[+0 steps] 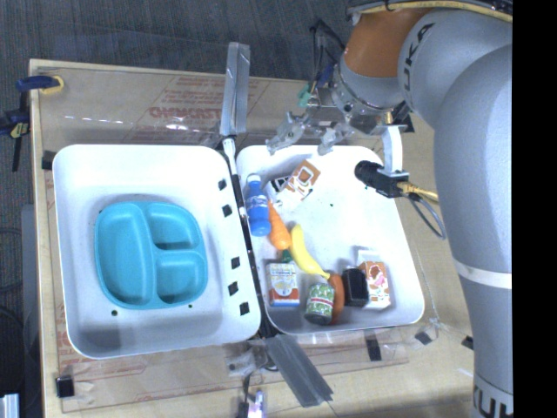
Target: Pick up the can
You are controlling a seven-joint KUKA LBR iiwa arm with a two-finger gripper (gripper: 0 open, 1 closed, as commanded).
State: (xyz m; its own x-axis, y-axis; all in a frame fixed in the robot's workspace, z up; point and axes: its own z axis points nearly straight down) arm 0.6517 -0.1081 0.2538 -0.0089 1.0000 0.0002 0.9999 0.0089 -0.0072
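The can (320, 302), short with a green and red label, stands near the front edge of the right bin (396, 233), between a juice carton (283, 284) and a black object (354, 286). My gripper (305, 139) hangs over the far rim of the right bin, well away from the can. Its fingers (280, 138) are spread open with nothing between them. A small brown and white box (302, 178) lies just below the gripper.
A blue bottle (258, 207), a carrot (278, 226) and a banana (305, 252) lie along the right bin's left side. A small carton (375, 283) stands at the front right. The left bin (74, 190) holds a blue divided plate (150, 252).
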